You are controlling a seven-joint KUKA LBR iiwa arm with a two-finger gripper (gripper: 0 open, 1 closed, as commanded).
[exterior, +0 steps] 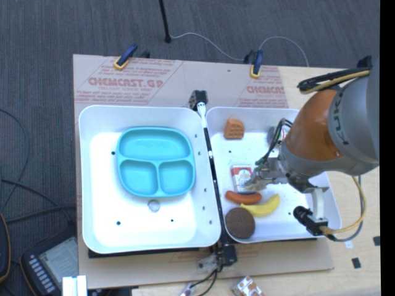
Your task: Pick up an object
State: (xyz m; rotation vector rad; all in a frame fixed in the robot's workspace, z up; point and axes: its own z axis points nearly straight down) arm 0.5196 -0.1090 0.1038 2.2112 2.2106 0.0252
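So from the overhead camera, you've got two shallow white plastic bins sitting side by side on a bench. The left white bin (99, 165) has a light blue plastic tray (155, 161) with three compartments lying flat in it, plus a small clear-ish round bit (153, 206) just below the tray's front edge.

The right white bin (247, 140) is where the stuff to grab is. Near the back there's a small orange-brown waffle-looking toy (234, 128), well apart from everything else. Toward the middle is a little red-and-white packet (241, 176), and just in front of that a red toy hot dog (242, 197) lying sideways. A yellow toy banana (264, 206) sits beside the hot dog's right end, looks like touching it. At the bin's front-left corner is a dark brown round cookie-type thing (239, 222), near the banana.

The grey arm with the orange band (315, 134) comes in from the right, and the two-finger gripper (252, 180) is down low right at the red-and-white packet, just above the hot dog. Honestly can't tell how the jaws stand, too small and cluttered there.
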